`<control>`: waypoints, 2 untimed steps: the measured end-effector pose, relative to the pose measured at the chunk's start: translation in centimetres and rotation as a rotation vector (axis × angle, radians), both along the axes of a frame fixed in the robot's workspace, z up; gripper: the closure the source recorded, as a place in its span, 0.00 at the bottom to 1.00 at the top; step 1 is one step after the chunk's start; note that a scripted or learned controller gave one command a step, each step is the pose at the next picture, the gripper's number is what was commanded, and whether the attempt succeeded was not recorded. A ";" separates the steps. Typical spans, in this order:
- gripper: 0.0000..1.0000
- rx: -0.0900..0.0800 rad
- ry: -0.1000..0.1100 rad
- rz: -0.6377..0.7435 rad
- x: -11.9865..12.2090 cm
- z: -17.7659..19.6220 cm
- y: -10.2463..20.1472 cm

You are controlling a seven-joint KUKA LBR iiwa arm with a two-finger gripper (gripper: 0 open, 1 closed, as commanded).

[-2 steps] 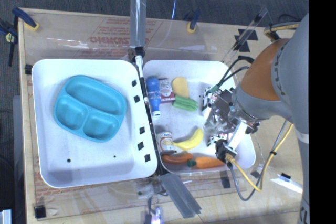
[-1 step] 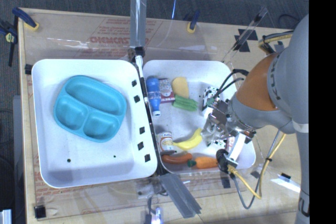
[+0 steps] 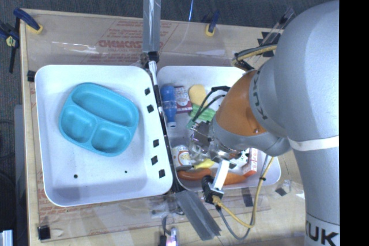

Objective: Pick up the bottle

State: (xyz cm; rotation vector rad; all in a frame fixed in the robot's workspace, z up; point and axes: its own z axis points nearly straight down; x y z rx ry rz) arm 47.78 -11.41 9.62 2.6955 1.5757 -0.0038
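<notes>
Arm down in my right white bin (image 3: 173,75).
Gripper (image 3: 199,147) near its front edge; I can't tell its state. Small clear blue-capped bottle (image 3: 168,103) lies along the left wall.

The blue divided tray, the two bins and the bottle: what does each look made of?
The blue divided tray looks like moulded plastic, matte: uniform colour, soft rounded compartment edges. The left bin and right bin look like smooth white plastic, slightly glossy with rounded corners. The bottle seems to be blue plastic, with a paler neck; it is too small to tell more.
</notes>
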 end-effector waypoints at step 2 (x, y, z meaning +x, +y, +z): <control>1.00 0.017 0.012 0.095 2.9 25.7 7.1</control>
